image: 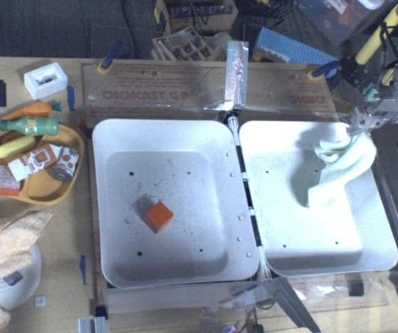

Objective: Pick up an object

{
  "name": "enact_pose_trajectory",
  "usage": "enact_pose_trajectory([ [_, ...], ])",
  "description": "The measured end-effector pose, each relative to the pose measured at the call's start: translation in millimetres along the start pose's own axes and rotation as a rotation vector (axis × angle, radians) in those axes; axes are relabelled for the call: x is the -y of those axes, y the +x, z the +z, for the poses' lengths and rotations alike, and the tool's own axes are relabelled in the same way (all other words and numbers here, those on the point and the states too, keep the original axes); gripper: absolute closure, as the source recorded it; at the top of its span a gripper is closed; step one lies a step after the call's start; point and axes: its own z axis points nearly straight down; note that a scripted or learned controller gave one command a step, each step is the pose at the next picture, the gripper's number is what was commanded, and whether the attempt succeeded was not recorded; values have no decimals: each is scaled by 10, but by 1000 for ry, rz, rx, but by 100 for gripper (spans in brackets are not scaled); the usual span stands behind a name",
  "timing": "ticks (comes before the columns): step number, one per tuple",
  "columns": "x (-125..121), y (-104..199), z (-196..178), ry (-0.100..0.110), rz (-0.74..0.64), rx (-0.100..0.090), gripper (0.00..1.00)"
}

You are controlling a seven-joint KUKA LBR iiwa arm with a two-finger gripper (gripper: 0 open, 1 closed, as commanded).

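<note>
Gripping white cloth (339, 168) in right bin (372, 248), hand (360, 125) lifts it; orange block (159, 216) well apart, left bin (115, 144)

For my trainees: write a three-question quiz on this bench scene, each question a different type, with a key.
1. True or false: the orange block lies in the right bin.
2. Multiple choice: the white cloth hangs from A) the gripper, B) the yellow bowl, C) the green bottle.
3. Fill in: the orange block rests in the ____ bin.

Key: 1 false; 2 A; 3 left.
</note>
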Motion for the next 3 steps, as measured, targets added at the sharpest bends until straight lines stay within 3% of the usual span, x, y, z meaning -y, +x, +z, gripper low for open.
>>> enact_pose_trajectory([
  [1,201,598,943,-2,-144,1,0],
  [2,662,502,1358,-20,-459,7,0],
  [3,663,496,1358,-20,-459,7,0],
])
